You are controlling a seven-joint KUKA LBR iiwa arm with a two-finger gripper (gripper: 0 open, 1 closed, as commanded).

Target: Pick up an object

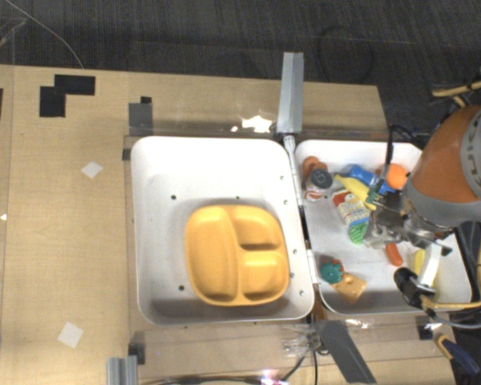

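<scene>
The left bin (pixel 148 215) holds one item: a yellow divided plate (pixel 237 253), lying flat toward the 5 o'clock part of the bin floor. It is well apart from the arm.

The right bin (pixel 457 283) holds the loose objects that are candidates for the pick. At its 10 o'clock corner lie a small brown item (pixel 312 166) and a grey round piece (pixel 321 180), touching or nearly so. Toward 12 o'clock sit a blue toy (pixel 357 172) and a yellow toy (pixel 352 188), with a green-tipped tube (pixel 355 219) just below them. At 7 o'clock a teal piece (pixel 330 272) lies beside a tan block (pixel 351 288).

The gripper (pixel 382 229) is low over the centre of the right bin, just beside the green-tipped tube, with an orange strip (pixel 394 253) at its 5 o'clock side. Whether the jaws are open, closed or gripping cannot be told; the wrist body covers them.

Status: the approach into the bin appears done. No object is visibly held or lifted. Judged remaining: confirm a grasp, then raise the object clear of the bin.
</scene>
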